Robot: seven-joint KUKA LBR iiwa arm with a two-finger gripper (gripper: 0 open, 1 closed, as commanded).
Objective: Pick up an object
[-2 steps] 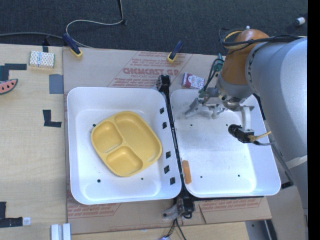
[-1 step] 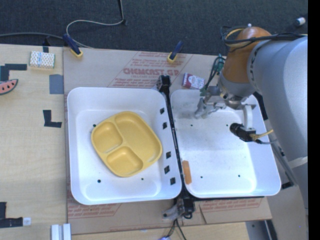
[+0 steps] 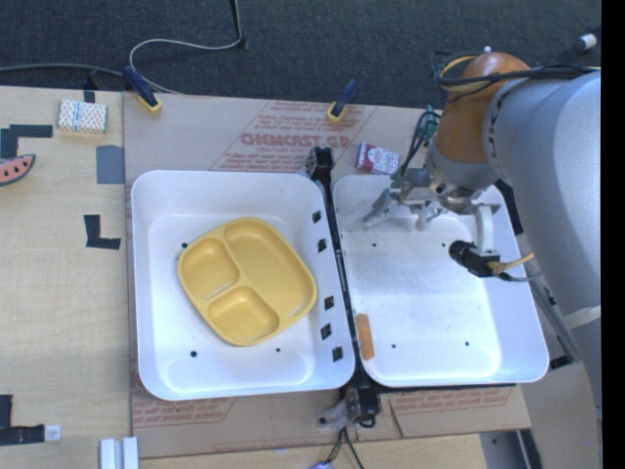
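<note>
A yellow divided plate (image 3: pixel 246 279) lies flat in the left bin (image 3: pixel 156 360). A small orange stick-like object (image 3: pixel 364 336) rests against the left wall of the right bin (image 3: pixel 508 360). My gripper (image 3: pixel 398 214) hangs over the far part of the right bin, under the orange-banded wrist (image 3: pixel 474 115). Its two fingers are spread apart and point towards the bin's left. Nothing is between them. The gripper is well apart from the orange object and from the plate.
A small red and white packet (image 3: pixel 376 157) lies on the cardboard just behind the right bin. Two blue and yellow clamps (image 3: pixel 143 88) (image 3: pixel 342 103) hold the cardboard's far edge. A black connector with cable (image 3: pixel 475 258) hangs off the arm over the right bin.
</note>
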